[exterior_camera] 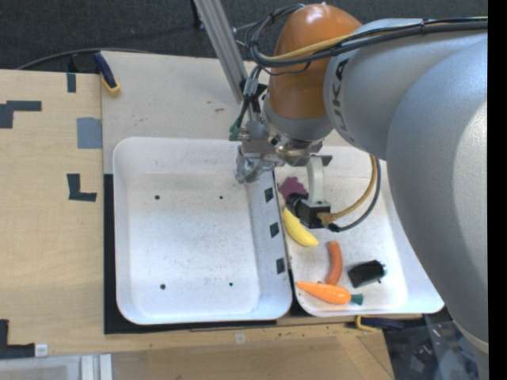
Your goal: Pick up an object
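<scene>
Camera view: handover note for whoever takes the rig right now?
Gripper: over the far end of the divider between the bins, no object seen in it.
Objects: all in the right bin: purple piece, banana, red sausage, carrot, black block.
Done: nothing picked yet.
Left: move over one object, grasp it, lift it.

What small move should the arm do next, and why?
Probably shift the gripper sideways over the banana in the right bin: it hangs at the edge of the left bin, and the nearest object lies there.
</scene>
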### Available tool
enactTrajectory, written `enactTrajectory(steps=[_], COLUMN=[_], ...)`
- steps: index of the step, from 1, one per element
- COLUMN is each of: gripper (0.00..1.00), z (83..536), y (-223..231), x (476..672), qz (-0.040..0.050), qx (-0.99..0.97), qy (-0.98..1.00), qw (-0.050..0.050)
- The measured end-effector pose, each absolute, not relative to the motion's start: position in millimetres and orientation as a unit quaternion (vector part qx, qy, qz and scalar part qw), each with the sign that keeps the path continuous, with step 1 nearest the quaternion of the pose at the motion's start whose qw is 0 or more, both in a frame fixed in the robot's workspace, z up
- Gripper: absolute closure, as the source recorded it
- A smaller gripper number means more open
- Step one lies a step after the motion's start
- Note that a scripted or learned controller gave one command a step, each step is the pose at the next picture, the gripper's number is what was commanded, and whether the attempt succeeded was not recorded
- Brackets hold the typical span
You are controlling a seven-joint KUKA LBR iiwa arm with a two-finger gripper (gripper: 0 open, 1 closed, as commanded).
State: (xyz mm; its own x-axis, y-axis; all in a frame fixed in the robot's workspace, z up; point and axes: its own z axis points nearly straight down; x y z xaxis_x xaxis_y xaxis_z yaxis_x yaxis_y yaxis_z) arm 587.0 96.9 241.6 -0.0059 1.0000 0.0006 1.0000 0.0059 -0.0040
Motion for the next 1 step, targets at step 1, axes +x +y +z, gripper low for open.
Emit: enactTrajectory(steps=[1], gripper=[1.0], z=[234.6], y=[97.1], x=[587.6], qz=[0.0018], qx=[-0.707], qy=[-0.708], qw=[0.001])
